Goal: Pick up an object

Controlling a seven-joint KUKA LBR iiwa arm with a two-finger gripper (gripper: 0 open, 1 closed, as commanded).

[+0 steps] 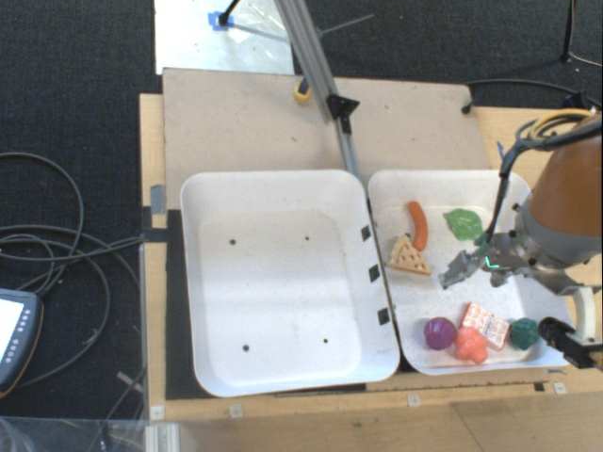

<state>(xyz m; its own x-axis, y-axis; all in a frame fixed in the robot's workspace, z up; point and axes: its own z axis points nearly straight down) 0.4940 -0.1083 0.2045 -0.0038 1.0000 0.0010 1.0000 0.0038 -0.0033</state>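
The right bin [396, 196] holds several small objects. An orange sausage-shaped piece [416, 224] and a green leaf-like piece [464, 222] lie toward the back. A tan wedge [409, 256] sits near the bin's left wall. Along the front lie a purple ball [439, 332], an orange-red lump [471, 345], a pink-and-white box [484, 323] and a dark green piece [524, 331]. My gripper [459, 270] hangs over the middle of this bin, right of the wedge and below the green piece. It is open with nothing between its fingers.
The left bin [203, 205] adjoins the right one, its wall running between them. A grey pole [311, 45] slants in from the top to the bins' shared back corner. Cables [57, 252] and a tablet [14, 332] lie off the bench's left side.
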